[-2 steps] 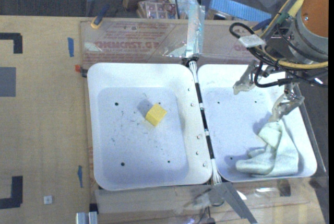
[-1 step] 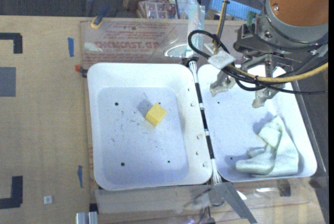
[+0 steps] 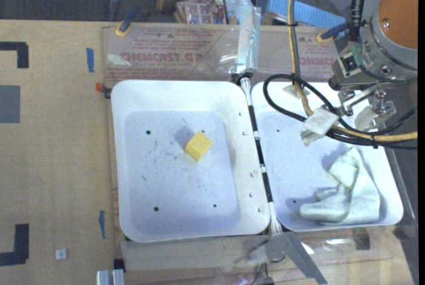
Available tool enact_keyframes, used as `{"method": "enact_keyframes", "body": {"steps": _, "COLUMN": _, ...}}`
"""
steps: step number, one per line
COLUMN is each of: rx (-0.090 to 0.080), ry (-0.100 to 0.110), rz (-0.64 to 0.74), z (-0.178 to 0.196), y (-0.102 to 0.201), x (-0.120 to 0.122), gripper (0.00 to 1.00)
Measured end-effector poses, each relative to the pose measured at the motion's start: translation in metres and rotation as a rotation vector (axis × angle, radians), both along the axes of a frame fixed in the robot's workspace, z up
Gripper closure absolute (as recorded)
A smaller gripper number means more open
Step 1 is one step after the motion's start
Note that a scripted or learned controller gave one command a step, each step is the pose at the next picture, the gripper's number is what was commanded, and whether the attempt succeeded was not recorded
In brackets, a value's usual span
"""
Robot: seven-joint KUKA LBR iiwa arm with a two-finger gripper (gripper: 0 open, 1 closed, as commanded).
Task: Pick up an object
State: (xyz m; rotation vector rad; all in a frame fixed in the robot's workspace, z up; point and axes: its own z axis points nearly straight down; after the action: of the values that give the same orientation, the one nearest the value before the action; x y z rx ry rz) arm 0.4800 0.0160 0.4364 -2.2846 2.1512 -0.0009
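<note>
Two white bins side by side on the bench, seen from above at a slant. Nearest, in the right bin (image 3: 392,214), a crumpled white cloth (image 3: 345,194) lies against the near edge, spreading toward the near right corner. In the left bin (image 3: 126,111), a small yellow block (image 3: 198,145) sits alone near the middle of the floor, a little toward the far edge, well apart from every wall.

Either object would serve the task. The block looks the surer choice: it is rigid, with flat faces and open room on all sides, so a straight descent with the fingers set across two opposite faces should do. The cloth is closer to the arm but limp; a pinch on a raised fold would be needed, and it may slip.

The gripper (image 3: 362,104) hangs over the far right part of the right bin, above the cloth and apart from it, wrist roughly vertical, cables looping to its left. Whether it is spread or pressed together cannot be told; nothing is seen in it.
</note>
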Motion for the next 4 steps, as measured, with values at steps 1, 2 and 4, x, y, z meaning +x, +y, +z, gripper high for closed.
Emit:
{"method": "enact_keyframes", "body": {"steps": 1, "rx": 0.0, "ry": 0.002, "rz": 0.401, "z": -0.026, "y": -0.013, "x": 0.0, "gripper": 0.0}}
{"method": "enact_keyframes", "body": {"steps": 2, "rx": -0.001, "ry": 0.0, "rz": 0.733, "z": -0.118, "y": 0.038, "x": 0.0, "gripper": 0.0}}
{"method": "enact_keyframes", "body": {"steps": 4, "rx": 0.001, "ry": -0.001, "rz": 1.312, "z": -0.192, "y": 0.027, "x": 0.031, "gripper": 0.0}}
